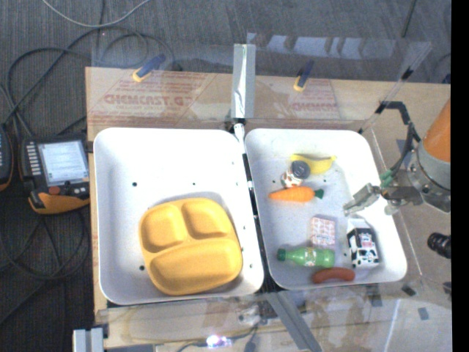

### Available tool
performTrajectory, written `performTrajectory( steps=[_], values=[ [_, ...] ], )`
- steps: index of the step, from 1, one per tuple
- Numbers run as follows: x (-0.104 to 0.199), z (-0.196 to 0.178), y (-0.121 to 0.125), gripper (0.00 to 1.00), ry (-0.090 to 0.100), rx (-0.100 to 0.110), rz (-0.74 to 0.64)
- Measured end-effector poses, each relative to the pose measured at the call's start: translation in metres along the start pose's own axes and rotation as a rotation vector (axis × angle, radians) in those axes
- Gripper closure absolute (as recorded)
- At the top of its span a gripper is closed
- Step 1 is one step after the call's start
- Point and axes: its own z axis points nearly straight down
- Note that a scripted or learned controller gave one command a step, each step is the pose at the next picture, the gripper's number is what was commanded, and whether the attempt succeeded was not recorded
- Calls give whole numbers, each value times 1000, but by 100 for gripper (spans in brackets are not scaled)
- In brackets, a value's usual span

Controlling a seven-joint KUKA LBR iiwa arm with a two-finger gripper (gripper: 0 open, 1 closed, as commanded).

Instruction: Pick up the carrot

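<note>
The carrot [292, 194] looks a light, stiff, smooth toy; pinch its orange middle. The gripper [364, 199] hangs spread near the right bin's [256, 196] right edge.

Glossy plastic carrot [293, 194] lies in a smooth white plastic bin [381, 167].

Grey arm [432, 174] with an orange band at the right edge. Wrist is a pale grey ring with small green and dark fittings. Thin black cable loops above it. Tool [364, 199] is silver-grey metal, slim and angular; finer detail too small to tell.
</note>
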Motion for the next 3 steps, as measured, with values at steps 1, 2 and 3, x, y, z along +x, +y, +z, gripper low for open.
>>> performTrajectory(
  steps=[1,2,3],
  values=[
    [81,127,31,0,-6,-23,61],
    [91,133,123,0,-6,-21,206],
    [89,120,125,100,-12,-31,205]
  ],
)
